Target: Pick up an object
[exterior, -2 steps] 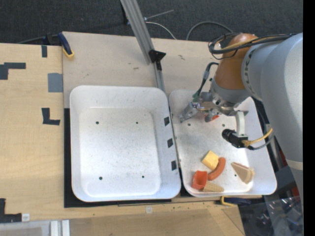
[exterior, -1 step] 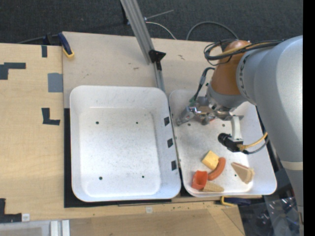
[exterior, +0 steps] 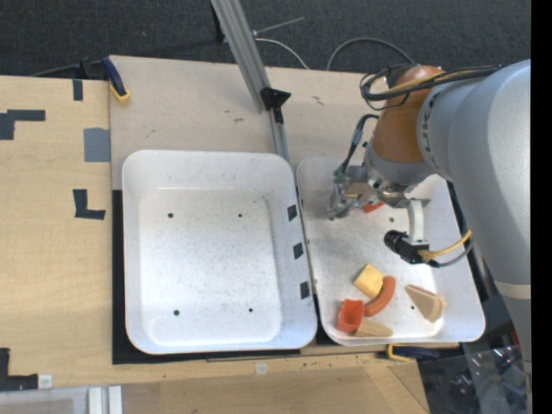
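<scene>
Arm (exterior: 483, 153), jaws over right bin (exterior: 323, 257), food pieces (exterior: 371, 296) well apart

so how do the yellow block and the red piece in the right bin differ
The yellow block is pale yellow and boxy; the red piece is orange-red and less regular. The yellow block lies farther up the right bin; the red piece sits near its front edge. Both are small and lie clear of the gripper.

No legible text or labels

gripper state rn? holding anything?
Gripper: cannot be told from this view; it is low over the right bin, at its far left part.
</scene>
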`<move>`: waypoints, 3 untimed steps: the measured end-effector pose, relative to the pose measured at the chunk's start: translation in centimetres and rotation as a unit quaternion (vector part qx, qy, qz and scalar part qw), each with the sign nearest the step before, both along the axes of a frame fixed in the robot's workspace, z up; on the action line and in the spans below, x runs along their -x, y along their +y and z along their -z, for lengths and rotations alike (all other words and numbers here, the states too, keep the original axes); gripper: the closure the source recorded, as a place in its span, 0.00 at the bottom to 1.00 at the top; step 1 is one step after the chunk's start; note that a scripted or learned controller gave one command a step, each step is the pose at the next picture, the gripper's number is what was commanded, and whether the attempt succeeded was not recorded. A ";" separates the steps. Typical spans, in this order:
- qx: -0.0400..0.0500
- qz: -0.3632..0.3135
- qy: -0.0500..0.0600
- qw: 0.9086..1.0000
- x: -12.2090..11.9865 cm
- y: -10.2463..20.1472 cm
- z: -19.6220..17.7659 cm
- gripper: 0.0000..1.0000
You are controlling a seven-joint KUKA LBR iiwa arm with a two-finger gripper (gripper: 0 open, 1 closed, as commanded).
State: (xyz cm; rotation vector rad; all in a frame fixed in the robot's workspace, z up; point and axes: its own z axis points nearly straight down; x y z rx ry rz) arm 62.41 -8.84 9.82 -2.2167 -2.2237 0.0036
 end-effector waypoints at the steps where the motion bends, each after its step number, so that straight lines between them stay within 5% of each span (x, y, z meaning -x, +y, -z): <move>1: 0.000 0.001 -0.003 1.000 -0.6 -0.7 -4.8 1.00; 3: 0.000 0.001 -0.003 1.000 -1.1 0.3 -15.3 1.00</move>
